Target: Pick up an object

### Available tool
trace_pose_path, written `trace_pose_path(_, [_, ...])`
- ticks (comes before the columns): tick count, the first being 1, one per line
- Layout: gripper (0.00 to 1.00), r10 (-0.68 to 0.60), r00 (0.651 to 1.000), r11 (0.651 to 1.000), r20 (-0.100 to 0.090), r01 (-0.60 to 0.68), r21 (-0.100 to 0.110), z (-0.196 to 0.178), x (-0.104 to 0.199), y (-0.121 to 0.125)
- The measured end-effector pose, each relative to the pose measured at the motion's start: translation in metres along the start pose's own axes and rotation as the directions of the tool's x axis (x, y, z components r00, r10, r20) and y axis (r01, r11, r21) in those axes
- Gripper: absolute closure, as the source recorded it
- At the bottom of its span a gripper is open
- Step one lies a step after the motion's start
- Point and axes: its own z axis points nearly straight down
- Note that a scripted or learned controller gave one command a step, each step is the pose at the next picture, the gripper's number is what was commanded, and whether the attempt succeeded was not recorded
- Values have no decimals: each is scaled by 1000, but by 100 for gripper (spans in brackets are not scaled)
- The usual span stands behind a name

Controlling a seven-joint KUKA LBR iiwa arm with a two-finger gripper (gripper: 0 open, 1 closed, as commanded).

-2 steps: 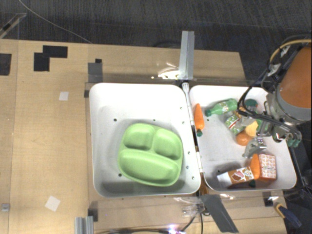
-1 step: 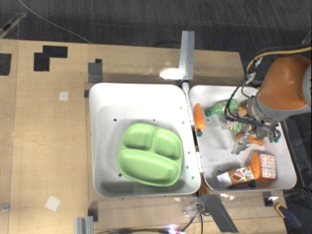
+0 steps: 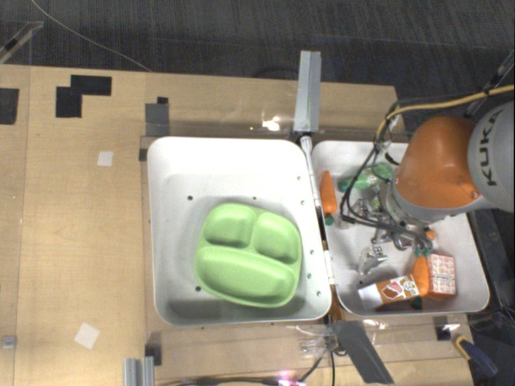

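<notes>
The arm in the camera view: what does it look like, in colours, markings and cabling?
The arm is grey with a rounded orange band above the wrist and dark KUKA lettering on the grey shell. Yellow and black cables run along it, and thin dark wires loop beside the wrist. The gripper below is a small metallic assembly.

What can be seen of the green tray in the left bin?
The green tray is a light green, rounded-square plate that looks like smooth plastic, moulded into three compartments: two smaller ones at the far side, one long one nearer the camera. It lies flat on the floor of the left bin, towards its right and near side. All compartments look bare.
</notes>
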Motion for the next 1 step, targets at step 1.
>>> trace_pose_path(1, [0,-86,996,996,-3,86,-2,4,-86,-26])
